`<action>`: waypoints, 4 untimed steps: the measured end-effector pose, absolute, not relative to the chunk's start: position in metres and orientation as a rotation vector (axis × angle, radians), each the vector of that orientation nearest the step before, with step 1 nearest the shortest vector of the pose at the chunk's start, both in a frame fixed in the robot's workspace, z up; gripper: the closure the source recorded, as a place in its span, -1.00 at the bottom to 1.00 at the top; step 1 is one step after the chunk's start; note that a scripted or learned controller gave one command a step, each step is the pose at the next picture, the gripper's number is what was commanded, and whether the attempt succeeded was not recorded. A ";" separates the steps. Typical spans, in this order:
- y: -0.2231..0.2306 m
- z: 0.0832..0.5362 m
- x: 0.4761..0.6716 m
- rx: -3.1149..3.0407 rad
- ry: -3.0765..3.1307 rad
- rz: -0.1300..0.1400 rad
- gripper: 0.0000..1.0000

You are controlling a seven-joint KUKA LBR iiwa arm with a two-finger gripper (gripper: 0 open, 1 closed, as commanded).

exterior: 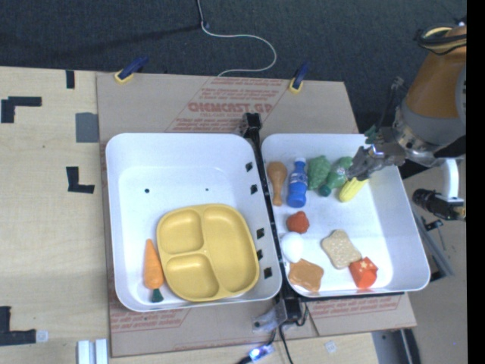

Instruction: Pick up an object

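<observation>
A toast slice (305, 275) lies at the right bin's (402, 226) front edge, with egg (292, 246), tomato (298, 222) and blue bottle (296, 183). Tool (358, 169) sits over the corn cob (349, 189); its opening can't be judged. Left bin (125, 173) holds a yellow divided plate (206, 250) and carrot (152, 268).

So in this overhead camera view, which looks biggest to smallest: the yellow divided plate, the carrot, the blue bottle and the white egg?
1. Yellow divided plate, by far the largest.
2. Carrot.
3. Blue bottle, somewhat shorter than the carrot but close.
4. White egg, smallest.
</observation>
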State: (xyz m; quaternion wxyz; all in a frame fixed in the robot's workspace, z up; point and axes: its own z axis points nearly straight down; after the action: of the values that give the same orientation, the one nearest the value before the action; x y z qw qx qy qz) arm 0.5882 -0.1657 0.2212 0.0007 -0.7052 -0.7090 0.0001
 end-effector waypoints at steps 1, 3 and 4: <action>-0.113 0.232 0.607 -2.212 -2.229 -0.002 1.00; -0.076 0.219 0.617 -2.221 -2.222 0.004 1.00; -0.067 0.235 0.618 -2.219 -2.224 -0.001 1.00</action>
State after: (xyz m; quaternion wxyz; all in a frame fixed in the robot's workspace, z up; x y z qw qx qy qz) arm 0.6181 -0.0667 0.2348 0.0000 -0.7063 -0.7079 -0.0002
